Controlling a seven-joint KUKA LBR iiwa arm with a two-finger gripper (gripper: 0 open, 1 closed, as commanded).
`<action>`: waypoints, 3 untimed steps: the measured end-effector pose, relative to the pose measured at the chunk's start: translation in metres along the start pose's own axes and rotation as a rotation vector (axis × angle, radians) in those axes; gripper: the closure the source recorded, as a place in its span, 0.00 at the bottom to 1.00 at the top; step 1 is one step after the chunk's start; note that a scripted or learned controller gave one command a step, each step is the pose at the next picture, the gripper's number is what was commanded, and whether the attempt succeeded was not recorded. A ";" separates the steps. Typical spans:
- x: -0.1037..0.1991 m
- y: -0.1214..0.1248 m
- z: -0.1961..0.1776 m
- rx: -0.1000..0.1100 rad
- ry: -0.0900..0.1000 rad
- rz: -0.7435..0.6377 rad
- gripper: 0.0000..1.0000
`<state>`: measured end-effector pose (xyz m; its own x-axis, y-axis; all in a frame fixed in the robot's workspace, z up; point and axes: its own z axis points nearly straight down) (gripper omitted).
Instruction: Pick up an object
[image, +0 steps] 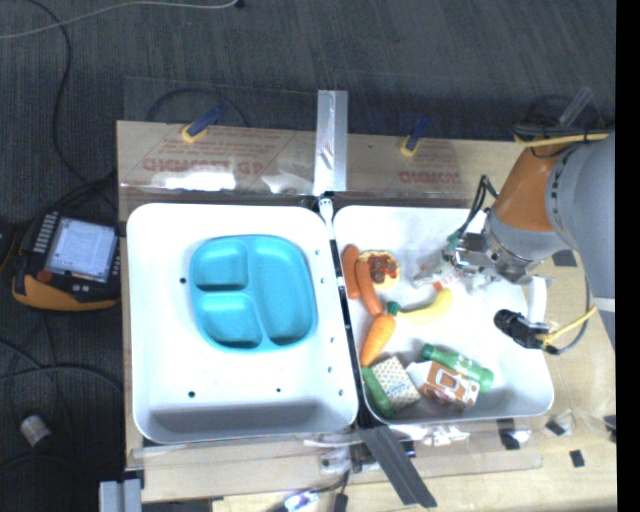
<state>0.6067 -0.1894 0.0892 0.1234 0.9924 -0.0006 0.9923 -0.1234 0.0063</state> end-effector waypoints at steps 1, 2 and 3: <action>0.015 -0.028 -0.001 -0.006 0.000 0.125 0.00; 0.016 -0.028 -0.010 -0.005 0.003 0.123 1.00; 0.124 -0.048 -0.190 0.008 -0.002 0.056 1.00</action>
